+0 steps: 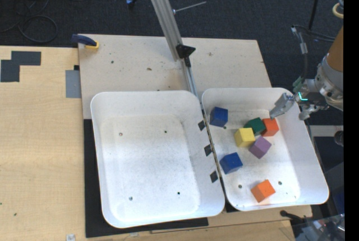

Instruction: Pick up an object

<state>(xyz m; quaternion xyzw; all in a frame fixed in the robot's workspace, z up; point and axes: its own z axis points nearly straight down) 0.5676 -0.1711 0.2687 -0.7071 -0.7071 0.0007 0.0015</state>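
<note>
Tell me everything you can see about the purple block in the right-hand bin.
The small purple cube-shaped block looks like matte foam or painted wood, with plain faces. It lies on the floor of the right white bin, turned cornerwise to the bin's edges. It sits at the lower right of a tight cluster, against the yellow block and just below the green block and the red-orange block. The gripper is above the cluster, apart from it.
</note>
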